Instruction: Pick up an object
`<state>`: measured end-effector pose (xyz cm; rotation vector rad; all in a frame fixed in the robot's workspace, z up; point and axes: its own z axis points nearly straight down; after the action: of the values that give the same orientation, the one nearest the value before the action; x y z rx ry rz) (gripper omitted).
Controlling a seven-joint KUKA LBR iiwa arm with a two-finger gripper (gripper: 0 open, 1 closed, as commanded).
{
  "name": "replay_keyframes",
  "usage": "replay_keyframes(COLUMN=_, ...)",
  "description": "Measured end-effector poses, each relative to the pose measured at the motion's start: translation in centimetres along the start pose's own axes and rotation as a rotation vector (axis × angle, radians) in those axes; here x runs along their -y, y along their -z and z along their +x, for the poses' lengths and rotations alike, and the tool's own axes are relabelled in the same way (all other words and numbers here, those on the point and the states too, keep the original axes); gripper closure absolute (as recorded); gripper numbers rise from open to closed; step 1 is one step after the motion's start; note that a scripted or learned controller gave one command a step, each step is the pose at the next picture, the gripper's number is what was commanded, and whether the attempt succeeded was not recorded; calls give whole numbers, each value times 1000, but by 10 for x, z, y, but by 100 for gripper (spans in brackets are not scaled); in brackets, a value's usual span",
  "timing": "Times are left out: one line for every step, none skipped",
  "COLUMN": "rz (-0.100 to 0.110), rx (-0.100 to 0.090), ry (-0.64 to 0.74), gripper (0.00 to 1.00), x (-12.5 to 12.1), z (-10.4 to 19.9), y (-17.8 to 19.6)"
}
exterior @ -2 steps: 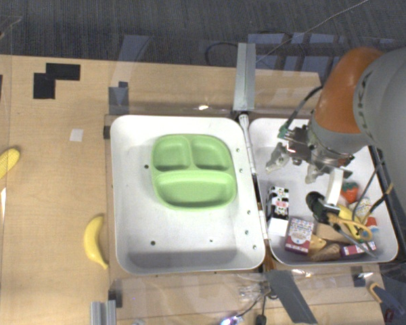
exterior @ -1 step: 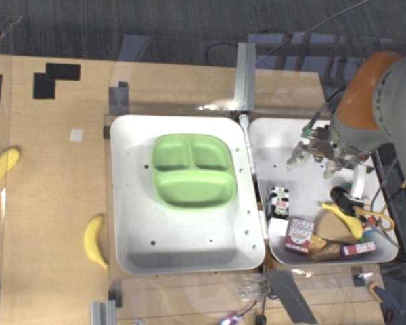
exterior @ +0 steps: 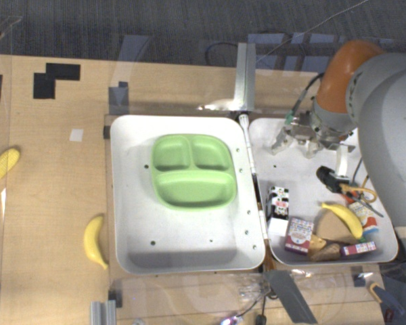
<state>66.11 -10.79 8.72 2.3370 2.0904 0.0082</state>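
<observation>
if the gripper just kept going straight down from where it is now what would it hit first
Most likely the bare white floor of the right bin. The gripper hangs over the bin's far end, and the small black-and-white object and the banana lie nearer the camera, off that line. Depth is hard to judge from this slant.

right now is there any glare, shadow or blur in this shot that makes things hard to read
In the camera view, the left bin has a soft grey shadow along its near wall; the green tray reads crisp and evenly lit; the gripper is slightly soft against the right bin, so its fingers are hard to read; the small items beside the banana are cluttered and blurry.
</observation>
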Motion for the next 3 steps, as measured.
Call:
replay_keyframes(rz=0, rx=-1, ry=-63, gripper=0, x=0, z=23, y=0)
replay_keyframes(rz=-2, rx=-2, ry=-126, gripper=0, x=60, z=12, y=2)
replay_keyframes(rz=-7, rx=-1, ry=-110, gripper=0, x=150, z=-31, y=4)
